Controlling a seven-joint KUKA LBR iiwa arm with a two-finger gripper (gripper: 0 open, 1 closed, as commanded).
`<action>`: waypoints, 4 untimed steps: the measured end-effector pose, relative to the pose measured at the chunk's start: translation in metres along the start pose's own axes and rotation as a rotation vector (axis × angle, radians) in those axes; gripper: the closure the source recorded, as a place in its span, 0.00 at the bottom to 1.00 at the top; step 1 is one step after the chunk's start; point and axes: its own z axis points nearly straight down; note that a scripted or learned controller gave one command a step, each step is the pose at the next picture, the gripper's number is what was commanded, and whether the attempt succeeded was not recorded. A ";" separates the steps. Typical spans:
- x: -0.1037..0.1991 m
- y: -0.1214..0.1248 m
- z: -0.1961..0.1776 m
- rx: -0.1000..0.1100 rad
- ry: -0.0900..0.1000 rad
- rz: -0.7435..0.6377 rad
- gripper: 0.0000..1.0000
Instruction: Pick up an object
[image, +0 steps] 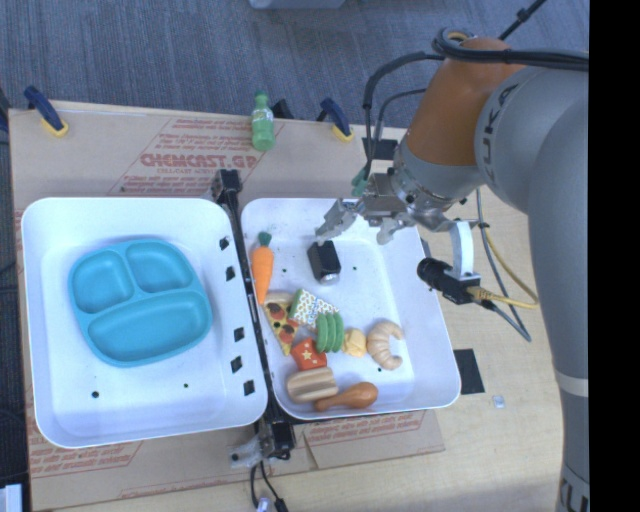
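The pincer (357, 222) hung over the upper part of the right bin (432, 330), its fingers spread apart and clamped on nothing. A small black block (323, 260) lay on the bin floor just below and left of it, nearest of all, its long axis running roughly up-down in the view. The other toys clustered lower down.

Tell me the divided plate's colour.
Light blue; the plate shows best in the camera view, in the left bin.

Grey arm (520, 120) reaching in, jaws spread
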 end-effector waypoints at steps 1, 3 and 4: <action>-0.006 0.046 0.151 0.000 0.000 0.082 0.00; 0.015 0.056 0.149 -0.002 -0.008 0.067 0.00; 0.017 0.056 0.138 -0.001 -0.004 0.060 1.00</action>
